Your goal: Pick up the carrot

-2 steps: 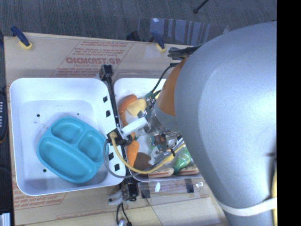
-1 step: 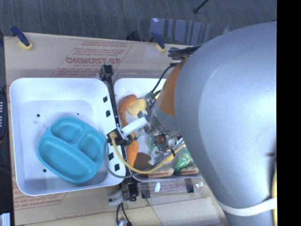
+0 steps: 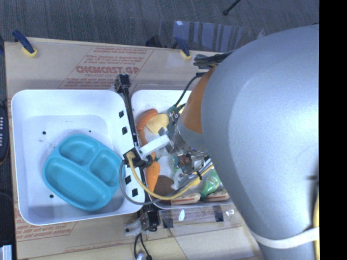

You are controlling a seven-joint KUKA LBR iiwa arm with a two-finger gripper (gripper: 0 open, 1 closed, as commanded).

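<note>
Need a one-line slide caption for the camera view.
Arm reaches into the right bin, where the carrot lies; blue divided plate sits in the left bin.

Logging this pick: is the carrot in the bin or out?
In: the carrot lies inside the right bin, close to its left wall.

You have a turquoise-blue divided plastic plate [image 3: 81,169] in a plain white shallow bin [image 3: 21,145]. Right of that plate, a second white bin [image 3: 157,97] shows an orange tapered carrot [image 3: 153,175], a dark brown rounded lump [image 3: 164,186] and a bright green item [image 3: 210,184]. Beyond the plate, the tan cardboard desk [image 3: 97,64] carries red printed lettering. The smooth grey arm [image 3: 271,118] wears an orange band [image 3: 196,110].
</note>
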